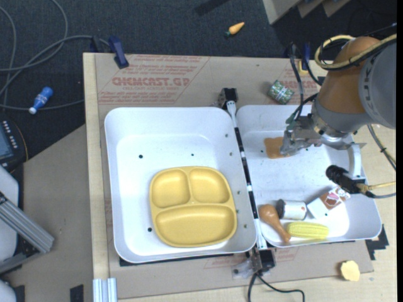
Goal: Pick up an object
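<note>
Brown and flat, a small piece (273, 147) lies on the floor of the right bin (302, 181), near its upper left corner, with the gripper (291, 145) low over its right edge; from this angle I cannot tell whether metal touches it, or how the gripper is set. The piece looks thin, light and probably soft, so it would want taking across its narrow width, and pressed flat to the floor it could slide away. Behind the gripper rises the grey arm (378, 87), its orange band (343, 83) bright above the wrist. Along the same bin's near edge sit a corn cob (307, 231), a drumstick (273, 219), a small can (293, 210) and a red-and-white carton (332, 199), well apart from the gripper. In the left bin (126, 168) rests a yellow tray (191, 206) with three wells
</note>
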`<move>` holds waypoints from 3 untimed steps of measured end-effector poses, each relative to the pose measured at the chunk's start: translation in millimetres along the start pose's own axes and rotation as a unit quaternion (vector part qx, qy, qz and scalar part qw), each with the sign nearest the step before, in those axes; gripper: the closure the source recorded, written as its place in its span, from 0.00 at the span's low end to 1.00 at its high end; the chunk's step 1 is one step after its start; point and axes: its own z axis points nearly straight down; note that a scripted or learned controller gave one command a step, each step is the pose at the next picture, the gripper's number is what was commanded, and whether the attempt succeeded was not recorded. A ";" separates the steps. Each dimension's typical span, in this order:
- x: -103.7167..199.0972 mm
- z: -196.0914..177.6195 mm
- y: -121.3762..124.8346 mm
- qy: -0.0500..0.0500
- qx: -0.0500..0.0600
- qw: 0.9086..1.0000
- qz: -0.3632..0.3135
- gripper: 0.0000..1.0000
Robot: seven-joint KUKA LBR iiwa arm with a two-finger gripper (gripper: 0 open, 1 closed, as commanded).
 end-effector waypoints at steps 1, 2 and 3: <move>0.2 2.0 1.4 0.000 -0.001 1.000 -0.001 0.00; -7.2 49.8 42.5 -0.001 -0.002 1.000 -0.002 0.00; -7.0 35.3 42.7 -0.002 -0.004 1.000 -0.002 1.00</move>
